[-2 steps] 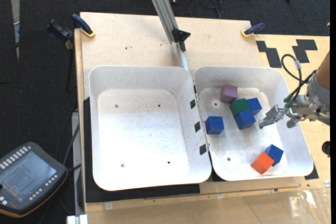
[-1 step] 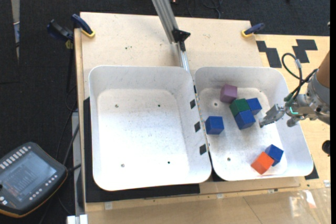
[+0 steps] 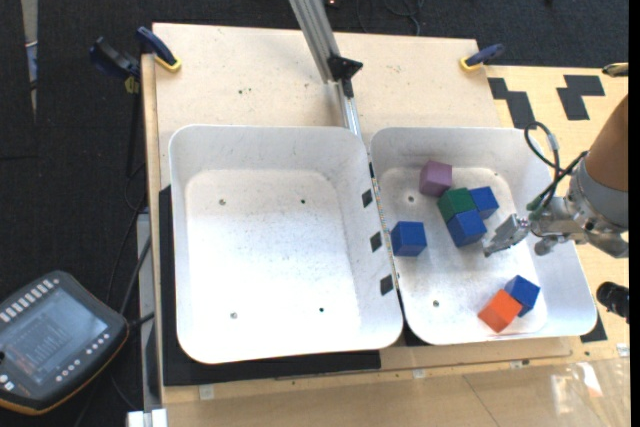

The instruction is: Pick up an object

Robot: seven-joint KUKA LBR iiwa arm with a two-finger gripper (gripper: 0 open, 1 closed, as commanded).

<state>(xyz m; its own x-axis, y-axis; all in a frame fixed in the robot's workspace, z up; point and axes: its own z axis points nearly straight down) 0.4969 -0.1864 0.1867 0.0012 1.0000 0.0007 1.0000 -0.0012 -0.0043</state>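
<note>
The tool (image 3: 503, 237) is seen low over the right bin (image 3: 560, 320), reaching in from the arm (image 3: 605, 185) at the view's right. Whether it is spread or closed cannot be told, since its tip is small and blurred; nothing can be made out held in it.

Just beside the tool's tip, on the side away from the arm, a blue cube (image 3: 466, 227) is found, possibly touched by the tip, though contact cannot be confirmed. Touching that cube, farther from the tool, a green cube (image 3: 457, 203) and a second blue cube (image 3: 484, 200) are packed together, and a purple cube (image 3: 435, 178) sits just beyond them toward the far wall. Well apart from this cluster, farther from the tool toward the divide between the bins, a lone blue cube (image 3: 408, 238) is placed with free floor on all sides.

On the near side of the tool, toward the bin's front rim, an orange cube (image 3: 499, 312) and a blue cube (image 3: 522, 294) are set touching each other, close to the rim. Bare bin floor is left between this pair and the tool.

Beyond the lone cube, the left bin (image 3: 270, 245) is set against the right one on the table (image 3: 300, 75).
</note>
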